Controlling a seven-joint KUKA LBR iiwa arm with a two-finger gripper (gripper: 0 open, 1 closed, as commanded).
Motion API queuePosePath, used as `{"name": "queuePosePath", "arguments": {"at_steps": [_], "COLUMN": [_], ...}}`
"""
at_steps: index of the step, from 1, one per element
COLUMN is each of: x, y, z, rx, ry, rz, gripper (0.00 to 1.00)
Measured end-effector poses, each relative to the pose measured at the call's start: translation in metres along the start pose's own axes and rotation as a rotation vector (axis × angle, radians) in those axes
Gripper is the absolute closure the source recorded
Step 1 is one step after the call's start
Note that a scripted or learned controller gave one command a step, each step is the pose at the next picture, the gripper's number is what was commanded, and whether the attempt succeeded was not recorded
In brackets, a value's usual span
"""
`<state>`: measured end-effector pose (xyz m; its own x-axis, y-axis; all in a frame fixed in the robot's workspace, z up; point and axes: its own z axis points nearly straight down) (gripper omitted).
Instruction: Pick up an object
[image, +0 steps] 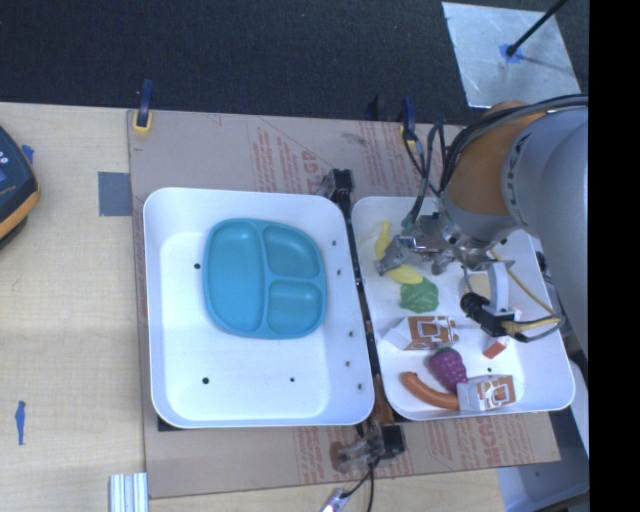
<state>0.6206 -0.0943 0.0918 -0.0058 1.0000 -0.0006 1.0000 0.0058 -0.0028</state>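
**Claw low over right bin's top end**

Claw sits just above the yellow piece and green item – can't tell if fingers are apart or together. Right bin also holds purple item, orange sausage, small cartons. Left bin holds blue divided plate.
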Motion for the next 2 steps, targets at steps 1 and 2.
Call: {"name": "queuePosePath", "arguments": {"at_steps": [1,2], "x": [-0.0013,0.0], "y": [0.0358,0.0356], "z": [-0.0005,-0.0003], "rx": [-0.001,0.001], "ry": [0.001,0.001], "rz": [0.001,0.0], "gripper": [0.0,0.0]}}
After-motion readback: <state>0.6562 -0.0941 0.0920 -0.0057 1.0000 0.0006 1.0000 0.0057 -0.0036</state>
